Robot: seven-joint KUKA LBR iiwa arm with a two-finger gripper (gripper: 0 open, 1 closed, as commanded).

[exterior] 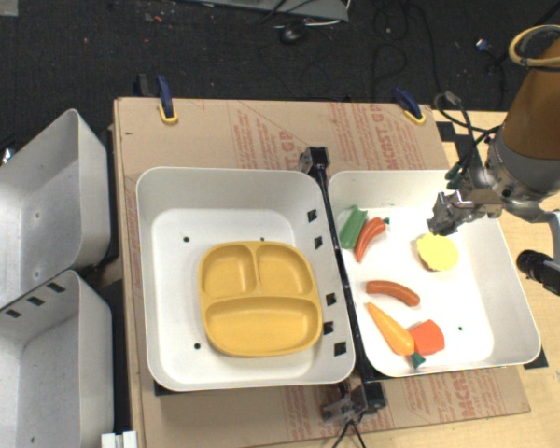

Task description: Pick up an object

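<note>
The gripper (445,215) hung over the right bin (504,278), a dark, blocky metal shape too small and shadowed to tell its opening, and whether it touched anything could not be told. Just at its 6 o'clock lay a yellow piece (437,252), flat-looking and rounded with a matte face, its upper edge close under the dark tip. Behind the gripper, toward 2 o'clock, the arm (539,119) rose as a smooth orange-brown cylinder over a grey collar, cut off by the frame's right side, with black cables looping beside it. At 9 o'clock from the gripper sat a green piece (353,224), blocky, touching a slim red pepper (370,236). At 7 o'clock lay a glossy red sausage (393,292), and below it a tapered orange carrot (390,329) just beside a red chunk (428,337). Far at 9 o'clock, the left bin (159,250) of smooth white plastic held a yellow tray (259,299), rounded and split into three compartments. Both bins rested on a printed cardboard sheet (261,129).
</note>
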